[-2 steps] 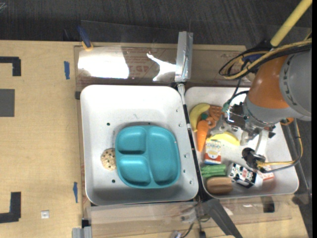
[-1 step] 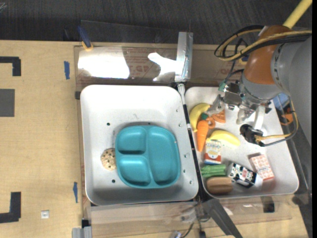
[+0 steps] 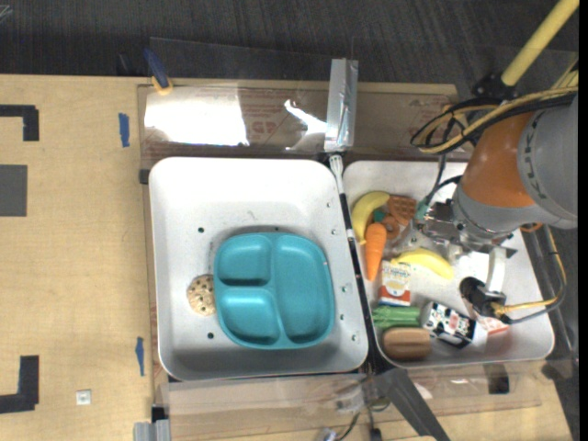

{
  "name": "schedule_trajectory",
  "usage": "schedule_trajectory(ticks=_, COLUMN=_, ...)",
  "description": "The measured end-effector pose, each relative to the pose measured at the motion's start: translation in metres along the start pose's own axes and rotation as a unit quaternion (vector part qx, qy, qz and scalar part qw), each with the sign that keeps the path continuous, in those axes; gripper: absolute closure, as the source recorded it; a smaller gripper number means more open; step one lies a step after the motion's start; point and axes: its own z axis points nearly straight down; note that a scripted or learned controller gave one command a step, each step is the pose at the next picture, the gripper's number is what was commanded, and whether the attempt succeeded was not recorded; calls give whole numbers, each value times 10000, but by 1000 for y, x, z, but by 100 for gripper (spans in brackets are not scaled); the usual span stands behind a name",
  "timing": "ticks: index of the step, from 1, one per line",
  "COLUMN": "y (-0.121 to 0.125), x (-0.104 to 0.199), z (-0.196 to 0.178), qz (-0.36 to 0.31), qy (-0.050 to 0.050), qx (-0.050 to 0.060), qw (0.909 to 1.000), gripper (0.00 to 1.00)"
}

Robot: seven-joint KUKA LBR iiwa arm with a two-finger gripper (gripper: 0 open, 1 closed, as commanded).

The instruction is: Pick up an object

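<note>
Camera view: my gripper [image 3: 439, 237] hangs low over the right bin [image 3: 537, 338], above the heap of toy food.

My grey arm with its orange band [image 3: 496, 168] covers the wrist and hides much of the gripper, so how it is set I cannot tell. Just beside it, toward the bin's middle, lies a yellow banana [image 3: 424, 265], long and curved, its far end hidden under my wrist. Left of that an orange carrot [image 3: 375, 246] stands along the bin wall, with a second banana [image 3: 367, 208] curled above it. Below are a small red-and-white carton [image 3: 396, 283], something green [image 3: 397, 317], a brown bun-like piece [image 3: 407, 342] and a printed pack [image 3: 450, 324], its edges hard to make out. In the left bin [image 3: 184, 191] a teal divided plate [image 3: 273, 288] sits near a cookie [image 3: 201, 294].
</note>
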Motion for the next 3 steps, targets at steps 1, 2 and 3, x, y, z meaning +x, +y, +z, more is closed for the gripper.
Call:
schedule_trajectory(ticks=1, y=-25, x=-1, z=0, qz=-1350, qy=0, qx=-27, qw=9908, gripper=0)
schedule_trajectory(ticks=2, y=-24, x=-1, z=-11, qz=-1346, qy=-2, qx=-51, qw=9909, gripper=100)
schedule_trajectory(ticks=3, y=-24, x=-1, z=-10, qz=-1346, qy=-2, qx=-44, qw=9909, gripper=0)
